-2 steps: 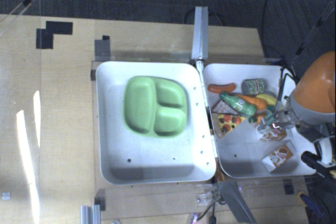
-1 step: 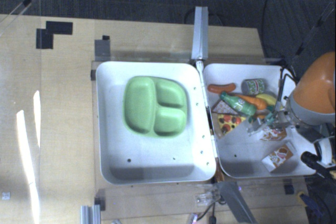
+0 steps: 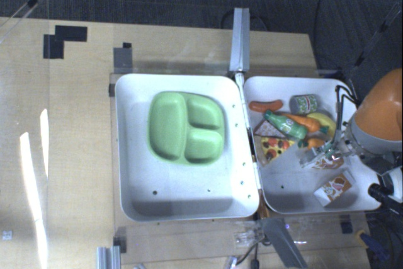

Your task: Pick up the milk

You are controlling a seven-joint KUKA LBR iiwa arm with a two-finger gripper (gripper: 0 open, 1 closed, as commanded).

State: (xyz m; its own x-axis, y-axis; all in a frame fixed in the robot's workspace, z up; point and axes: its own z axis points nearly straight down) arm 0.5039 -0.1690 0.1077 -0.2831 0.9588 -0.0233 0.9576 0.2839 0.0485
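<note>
The milk [image 3: 333,188] is a small white carton with red-brown print. It lies on its side near the front right corner of the right bin [image 3: 284,193]. My gripper [image 3: 320,158] reaches in from the right, under the grey wrist and its orange band [image 3: 383,109]. It hangs over the bin's middle right, a little behind and to the left of the carton, next to the pile of toy food. Nothing connects the gripper to the milk; the carton rests apart on the bin floor.
Behind the gripper lie a sausage [image 3: 266,106], a can [image 3: 305,103], a green bottle [image 3: 284,124], a carrot [image 3: 306,122], a banana [image 3: 324,120] and a pizza slice [image 3: 273,146]. The left bin [image 3: 129,154] holds a green divided plate [image 3: 186,127].
</note>
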